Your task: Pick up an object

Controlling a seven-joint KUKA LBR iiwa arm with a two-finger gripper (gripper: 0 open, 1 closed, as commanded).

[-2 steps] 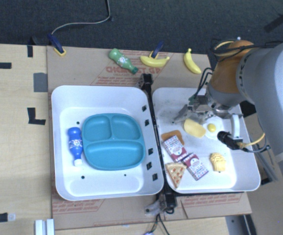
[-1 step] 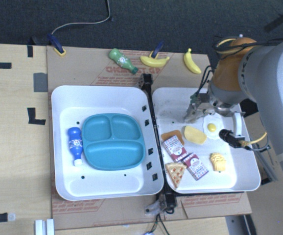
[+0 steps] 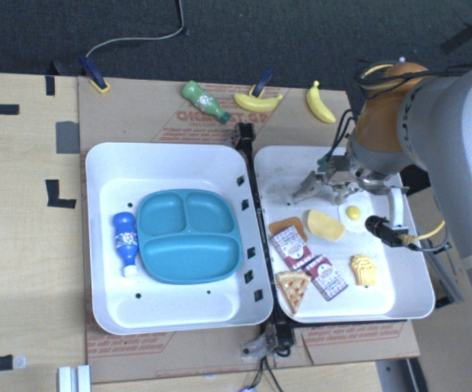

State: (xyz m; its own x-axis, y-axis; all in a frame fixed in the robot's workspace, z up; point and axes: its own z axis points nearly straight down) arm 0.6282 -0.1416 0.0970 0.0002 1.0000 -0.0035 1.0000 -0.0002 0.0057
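At the right bin's (image 3: 407, 305) upper centre, the end effector (image 3: 322, 180) is held splayed open, empty, ready for a pick from the toys below.

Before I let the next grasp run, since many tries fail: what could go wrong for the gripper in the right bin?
1. The gripper hangs over bare bin floor, apart from the toys, so closing here would likely catch nothing.
2. The fried egg and yellow potato-shaped piece lie close together; a descent between them may nudge one aside.
3. The two red packets and pizza slice lie flat and crowded, so fingers may slip.
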